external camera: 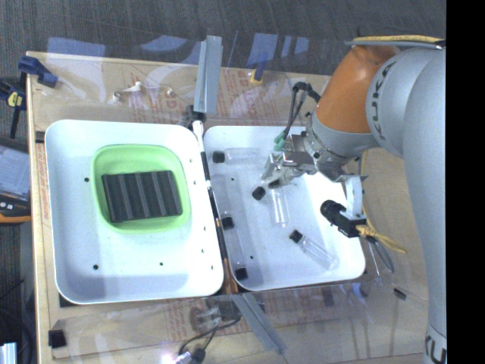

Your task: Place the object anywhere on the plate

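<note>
Camera view: no readable brand or label anywhere; only a fragment of dark lettering on the arm (413, 105) at the frame's lower right, too cropped to read. Counts: two white bins, one green plate (139, 192), one dark ribbed insert (142, 196) lying on the plate, three clear vials with black caps. Gripper (282, 165) sits over the upper middle of the right bin (345, 268); whether it's wide or narrow I cannot tell, and nothing is visibly held. Vial one (233, 157) lies just left of the gripper, cap toward the divider. Vial two (276, 204) lies just below the gripper, cap at its upper left. Vial three (314, 249) lies further below and to the right, near the bin's lower right corner. Plate is well left of the gripper, in the left bin (72, 275). The arm's orange band and grey body cover the right bin's upper right corner.
</note>
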